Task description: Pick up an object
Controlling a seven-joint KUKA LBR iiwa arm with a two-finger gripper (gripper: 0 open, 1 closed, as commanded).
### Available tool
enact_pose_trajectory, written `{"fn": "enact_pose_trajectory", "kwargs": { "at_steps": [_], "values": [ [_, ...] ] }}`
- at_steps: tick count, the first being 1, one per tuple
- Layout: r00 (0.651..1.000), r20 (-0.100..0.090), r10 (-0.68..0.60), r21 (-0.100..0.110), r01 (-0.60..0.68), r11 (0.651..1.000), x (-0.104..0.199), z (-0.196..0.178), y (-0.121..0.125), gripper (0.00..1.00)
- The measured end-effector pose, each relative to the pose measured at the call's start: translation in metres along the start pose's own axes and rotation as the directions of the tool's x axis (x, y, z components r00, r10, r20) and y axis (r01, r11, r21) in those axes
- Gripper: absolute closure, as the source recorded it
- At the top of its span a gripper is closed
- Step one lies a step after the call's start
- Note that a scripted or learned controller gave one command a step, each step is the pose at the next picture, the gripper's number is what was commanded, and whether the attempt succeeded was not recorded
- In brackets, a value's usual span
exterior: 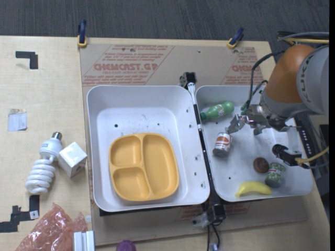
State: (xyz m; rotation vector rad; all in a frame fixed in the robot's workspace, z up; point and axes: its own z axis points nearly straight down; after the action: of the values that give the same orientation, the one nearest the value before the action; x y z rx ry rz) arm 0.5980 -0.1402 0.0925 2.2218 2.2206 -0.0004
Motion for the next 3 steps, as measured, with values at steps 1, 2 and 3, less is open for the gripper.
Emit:
{"fn": "enact_pose_trajectory", "kwargs": {
  "at_steps": [1,2,3],
  "values": [
    [1.000,0.000,0.001,0.000,-0.001,1.000,0.019,0.000,-0.075,0.00],
    [1.000,0.000,0.003,-0.002,-0.003,1.000,0.019,-0.010,-0.073,1.00],
    [1.000,0.001,0.001,-0.001,-0.001,1.000,-0.060,-0.013,-0.047,1.00]
  ]
}}
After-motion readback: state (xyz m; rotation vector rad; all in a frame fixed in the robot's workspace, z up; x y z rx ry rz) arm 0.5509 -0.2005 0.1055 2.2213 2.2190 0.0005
